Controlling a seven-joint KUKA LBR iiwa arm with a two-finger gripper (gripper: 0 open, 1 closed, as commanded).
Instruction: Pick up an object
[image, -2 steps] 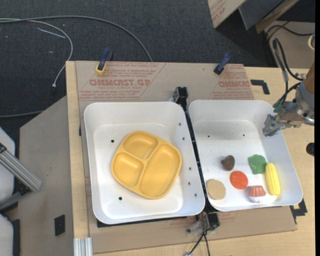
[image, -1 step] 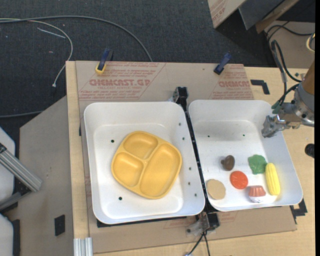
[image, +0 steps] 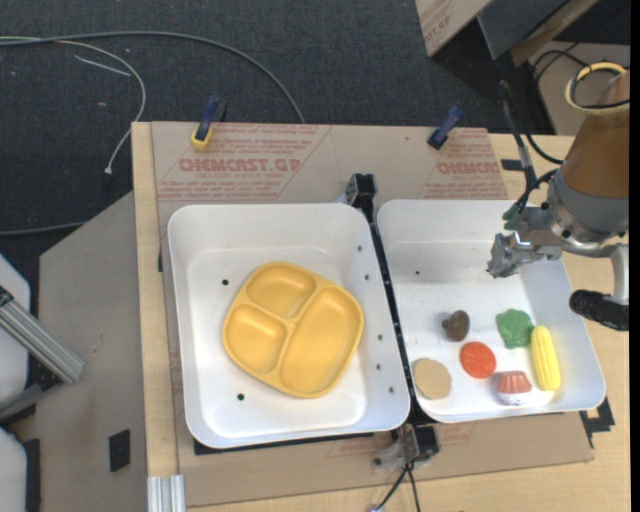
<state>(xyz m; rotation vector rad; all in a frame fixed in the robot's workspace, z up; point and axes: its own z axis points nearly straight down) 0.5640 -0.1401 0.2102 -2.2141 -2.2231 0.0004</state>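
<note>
So from my remote seat: all the pickable stuff is bunched in the near half of the right bin (image: 420, 225), which looks like the source side. There's a brown lump (image: 456, 324), a green piece (image: 515, 328), a yellow corn cob (image: 545, 358), a red round thing (image: 478, 360), a tan disc (image: 432, 378) and a little red-and-white cupcake-looking item (image: 513, 386). They sit close together but mostly apart from each other, corn just beside the green piece. My guess is the left bin (image: 190, 235) is the drop side, since it carries a yellow divided plate (image: 292, 328) lying flat in the middle

The arm (image: 600, 150) comes in from the right, orange band up top, grey wrist below, and the end effector (image: 503, 256) hangs over the far part of the right bin, back from the toy cluster. Nothing's between its fingers as far as I can see, but I honestly can't tell if it's spread or closed at this angle. Looks like it's not yet on any target; the brown lump or green piece would be nearest
</note>
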